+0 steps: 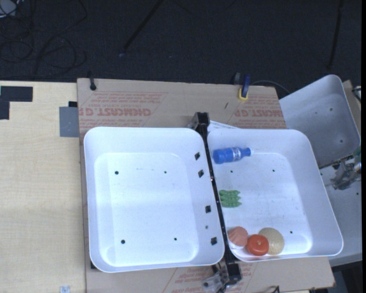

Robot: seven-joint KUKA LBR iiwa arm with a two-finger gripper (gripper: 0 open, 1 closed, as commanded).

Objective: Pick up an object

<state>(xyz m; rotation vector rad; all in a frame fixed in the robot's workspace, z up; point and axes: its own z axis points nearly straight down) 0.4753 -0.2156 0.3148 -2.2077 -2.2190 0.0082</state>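
1. Two shallow white bins are seen side by side on the surface (30, 182); the left bin (104, 157) is bare, and every loose item lies in the right bin (314, 182).
2. A blue bottle (231, 155) is shown lying on its side near the right bin's far left corner.
3. A small green item (230, 198), possibly a toy vegetable, is seen near the dividing edge, well apart from the bottle.
4. Three round pieces are clustered at the near edge: a pinkish one (237, 235), a red one (257, 245) and a pale tan one (272, 239), touching or nearly so.
5. Metal parts (346, 173) are glimpsed at the right edge; whether these are the jaws, and whether released or clenched, cannot be told.
6. The task is judged to be at its opening step, with nothing lifted. A reach into the right bin is called for next, and the bottle, lying alone, is judged the easiest target.
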